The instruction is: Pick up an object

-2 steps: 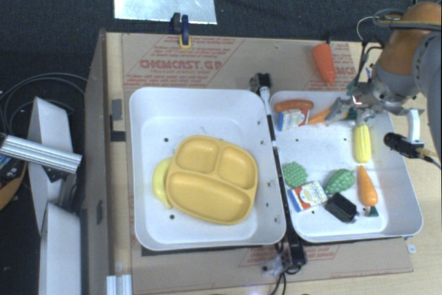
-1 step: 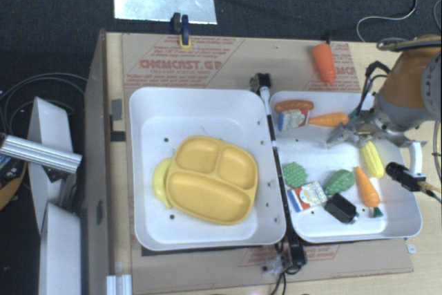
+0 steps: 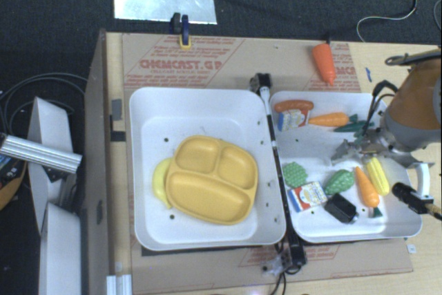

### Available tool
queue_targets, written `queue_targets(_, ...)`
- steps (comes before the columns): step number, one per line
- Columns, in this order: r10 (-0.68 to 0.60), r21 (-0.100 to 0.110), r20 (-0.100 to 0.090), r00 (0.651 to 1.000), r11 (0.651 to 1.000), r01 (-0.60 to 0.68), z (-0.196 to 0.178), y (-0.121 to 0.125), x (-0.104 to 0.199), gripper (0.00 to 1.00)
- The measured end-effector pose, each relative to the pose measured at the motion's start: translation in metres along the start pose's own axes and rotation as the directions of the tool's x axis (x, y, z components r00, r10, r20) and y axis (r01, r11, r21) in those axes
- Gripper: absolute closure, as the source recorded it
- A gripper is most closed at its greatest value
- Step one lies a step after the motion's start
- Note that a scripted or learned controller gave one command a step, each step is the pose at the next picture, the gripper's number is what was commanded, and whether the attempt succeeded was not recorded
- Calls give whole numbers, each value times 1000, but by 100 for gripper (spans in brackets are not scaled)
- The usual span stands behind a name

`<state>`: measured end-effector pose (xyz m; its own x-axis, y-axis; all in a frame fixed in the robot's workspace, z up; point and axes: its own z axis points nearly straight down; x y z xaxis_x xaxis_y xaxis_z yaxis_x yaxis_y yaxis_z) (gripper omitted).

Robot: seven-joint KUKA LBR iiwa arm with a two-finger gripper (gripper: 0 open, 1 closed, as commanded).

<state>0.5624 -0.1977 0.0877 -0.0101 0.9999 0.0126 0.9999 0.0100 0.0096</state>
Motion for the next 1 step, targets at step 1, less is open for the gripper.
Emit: queue_targets(1, 1, 9, -3, 1000, 1000, -1, 2, -44, 0, 0)
